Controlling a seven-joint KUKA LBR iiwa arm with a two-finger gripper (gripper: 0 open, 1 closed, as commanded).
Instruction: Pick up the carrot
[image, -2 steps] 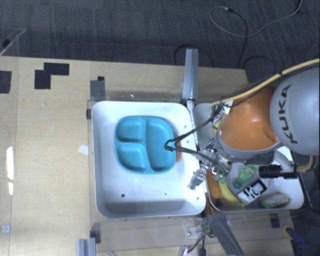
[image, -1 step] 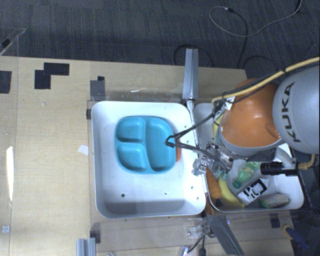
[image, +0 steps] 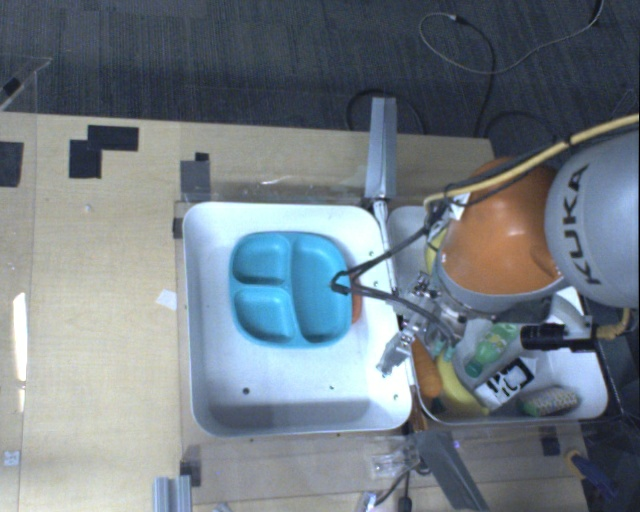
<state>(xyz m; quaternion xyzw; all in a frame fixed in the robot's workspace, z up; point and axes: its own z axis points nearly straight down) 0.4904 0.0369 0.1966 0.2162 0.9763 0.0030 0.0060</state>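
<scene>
Arm (image: 590, 220) puts claw (image: 343, 284) at blue plate's (image: 275, 285) right rim; open or closed, cannot tell. Should centre over the orange carrot (image: 357, 308) just beside.

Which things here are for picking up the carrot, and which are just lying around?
For the job: carrot, the orange sliver by the plate's right edge; end effector close to it.

Lying about: blue divided plate in the left bin; banana and green bottle in the right bin.
</scene>
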